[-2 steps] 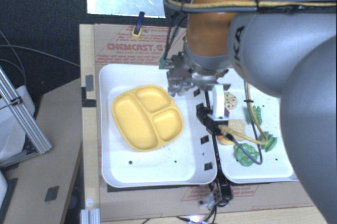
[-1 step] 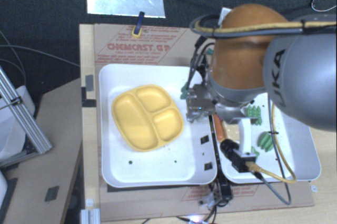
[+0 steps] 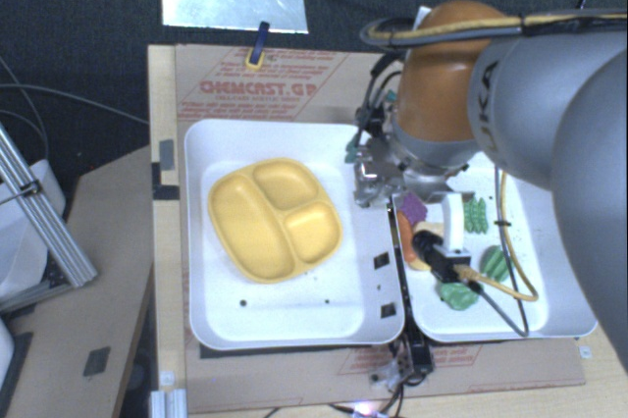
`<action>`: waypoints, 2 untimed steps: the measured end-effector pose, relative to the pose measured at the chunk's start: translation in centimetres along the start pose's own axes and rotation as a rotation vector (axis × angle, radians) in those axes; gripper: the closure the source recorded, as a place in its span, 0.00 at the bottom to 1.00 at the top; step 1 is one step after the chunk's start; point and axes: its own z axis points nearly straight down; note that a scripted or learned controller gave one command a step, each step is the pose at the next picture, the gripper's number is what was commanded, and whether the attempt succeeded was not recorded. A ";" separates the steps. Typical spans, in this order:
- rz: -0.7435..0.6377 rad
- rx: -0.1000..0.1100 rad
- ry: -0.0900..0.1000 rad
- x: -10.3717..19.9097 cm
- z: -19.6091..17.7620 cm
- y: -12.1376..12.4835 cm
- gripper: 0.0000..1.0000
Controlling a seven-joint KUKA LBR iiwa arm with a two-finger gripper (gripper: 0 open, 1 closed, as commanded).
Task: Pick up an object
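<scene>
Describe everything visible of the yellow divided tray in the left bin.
The yellow tray is a rounded, smooth dish that looks like plastic, moulded in one piece. Raised ridges split it into three compartments: one long along its left side and two smaller ones at its top and right. Nothing lies in them. It sits flat, right way up, turned askew to the walls of the left white bin, resting on that bin's floor towards the back. Nothing else touches it.

A yellow divided tray (image 3: 275, 220) is laid flat in the left bin (image 3: 294, 318); a purple bit (image 3: 413, 208) and green bits (image 3: 476, 213), possibly toy food, are clustered in the right bin (image 3: 549, 303).
</scene>
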 end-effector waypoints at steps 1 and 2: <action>-0.006 -0.018 0.007 -1.8 -14.6 -5.3 1.00; 0.003 -0.001 0.001 -8.8 -9.2 -5.7 1.00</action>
